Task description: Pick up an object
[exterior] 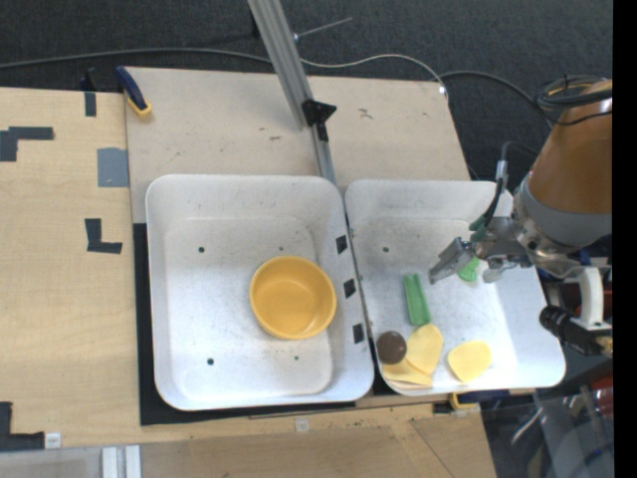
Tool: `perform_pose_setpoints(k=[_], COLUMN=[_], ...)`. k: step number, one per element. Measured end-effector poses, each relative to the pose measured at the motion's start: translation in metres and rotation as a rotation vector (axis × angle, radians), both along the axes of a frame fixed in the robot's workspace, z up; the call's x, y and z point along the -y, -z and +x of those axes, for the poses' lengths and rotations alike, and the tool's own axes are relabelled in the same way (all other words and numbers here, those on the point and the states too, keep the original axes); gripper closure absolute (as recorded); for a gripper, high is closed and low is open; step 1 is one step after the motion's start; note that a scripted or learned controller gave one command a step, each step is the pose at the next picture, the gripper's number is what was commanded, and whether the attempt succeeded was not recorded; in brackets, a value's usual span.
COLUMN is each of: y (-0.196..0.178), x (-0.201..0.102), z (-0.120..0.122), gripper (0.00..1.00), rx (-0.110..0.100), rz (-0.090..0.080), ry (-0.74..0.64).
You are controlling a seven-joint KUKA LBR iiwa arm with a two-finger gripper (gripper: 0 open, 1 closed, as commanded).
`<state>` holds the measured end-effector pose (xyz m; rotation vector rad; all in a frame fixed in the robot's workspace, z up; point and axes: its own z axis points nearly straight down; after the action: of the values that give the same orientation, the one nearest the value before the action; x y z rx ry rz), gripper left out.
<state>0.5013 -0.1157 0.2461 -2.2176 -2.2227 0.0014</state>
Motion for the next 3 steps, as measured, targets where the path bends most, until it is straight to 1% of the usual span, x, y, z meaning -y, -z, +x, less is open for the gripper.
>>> perform_pose_setpoints(k=[1,2,3], y=[0.0,0.045,0.094], x=[0.0,-0.006,0.001], z=[0.0,0.001,-0.004], gripper=[0.0,0.0,0.0], rx=[0.0,-0.005,-0.006], rz=[0.0,0.0,0.0], ry=[0.0,0.001,0.002])
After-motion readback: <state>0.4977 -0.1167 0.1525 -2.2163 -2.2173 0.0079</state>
